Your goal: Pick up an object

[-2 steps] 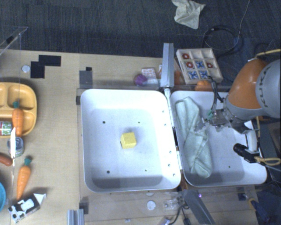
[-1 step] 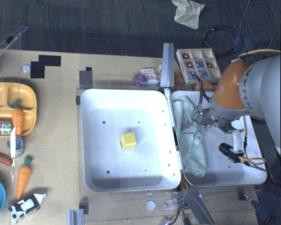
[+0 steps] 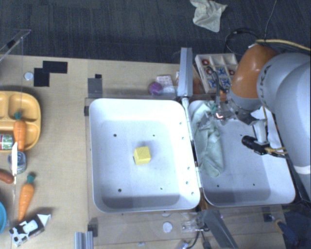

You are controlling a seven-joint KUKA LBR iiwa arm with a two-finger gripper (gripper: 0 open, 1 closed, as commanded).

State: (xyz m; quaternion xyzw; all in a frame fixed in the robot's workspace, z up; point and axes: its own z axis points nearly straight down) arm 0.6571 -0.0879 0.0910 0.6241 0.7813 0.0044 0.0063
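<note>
Pale wooden bench (image 3: 58, 160), with dark carpet along the far edge. At far left, a yellow divided tray (image 3: 30, 104) holding a toy carrot (image 3: 19, 133). Just below the tray, a second toy carrot (image 3: 25, 194) lying on the bench. Nearer the front edge, a small black-and-white cow-patterned toy (image 3: 29, 227). Farther back on the bench, black angular blocks (image 3: 48, 70).

Next, the left white bin (image 3: 112, 194), with a yellow block (image 3: 142, 155) resting alone near its middle, well apart from every wall. Behind that bin's far rim, a small purple object (image 3: 155, 88), too small to identify.

Right of the divider, the right white bin (image 3: 252, 189). Along its left side, a crumpled pale green cloth (image 3: 210, 146) stretching from the far corner toward the front. On the carpet at the top, another crumpled rag (image 3: 208, 13). Behind the right bin, an open compartment box (image 3: 216, 68) of small parts.

Reaching in from the right, the grey arm (image 3: 286, 97) with its orange band, wrist low over the right bin's far left corner. Gripper (image 3: 218, 111) at the upper end of the green cloth, at or just above the fabric. Cannot tell how far open, nor whether any cloth is caught. Well apart from the yellow block.
</note>
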